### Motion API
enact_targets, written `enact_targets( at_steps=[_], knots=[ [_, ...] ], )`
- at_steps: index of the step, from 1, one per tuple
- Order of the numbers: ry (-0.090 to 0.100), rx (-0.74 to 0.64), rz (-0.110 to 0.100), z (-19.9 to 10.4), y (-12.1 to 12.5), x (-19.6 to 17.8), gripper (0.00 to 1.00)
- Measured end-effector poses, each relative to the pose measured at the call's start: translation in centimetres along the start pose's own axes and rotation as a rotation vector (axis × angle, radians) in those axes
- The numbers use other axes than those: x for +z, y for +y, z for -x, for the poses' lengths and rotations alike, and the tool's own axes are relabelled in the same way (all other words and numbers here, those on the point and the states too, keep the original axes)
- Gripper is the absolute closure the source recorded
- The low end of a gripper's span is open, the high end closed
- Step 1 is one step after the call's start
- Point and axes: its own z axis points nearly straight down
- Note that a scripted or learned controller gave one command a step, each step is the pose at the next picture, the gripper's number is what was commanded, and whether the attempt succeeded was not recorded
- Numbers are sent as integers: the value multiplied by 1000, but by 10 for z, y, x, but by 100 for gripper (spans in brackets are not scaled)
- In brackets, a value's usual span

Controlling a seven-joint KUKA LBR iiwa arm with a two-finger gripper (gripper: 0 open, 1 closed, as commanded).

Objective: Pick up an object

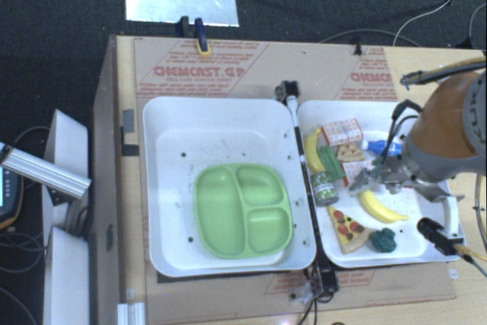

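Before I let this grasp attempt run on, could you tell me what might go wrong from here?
The gripper hangs over the crowded right bin, so it may nudge neighbours such as the red box or catch two items at once. The banana below it is curved and could slip free. The pizza slice lies flat, hard to get fingers under.

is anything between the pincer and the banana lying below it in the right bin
Nothing visible does. The pincer hangs just above the banana, with bare bin floor between them; the pizza slice and broccoli lie lower, off that path.

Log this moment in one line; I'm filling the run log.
arm: over right bin | gripper: above banana | hold: none seen | tray: left bin
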Motion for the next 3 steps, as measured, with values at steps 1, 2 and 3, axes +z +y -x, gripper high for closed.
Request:
enact_targets(
  at_steps=[1,2,3],
  knots=[
    [0,2,-3,9,-25,28,0],
    [2,1,-1,9,-24,17,100],
    [1,-1,0,-72,27,-73,100]
  ],
)
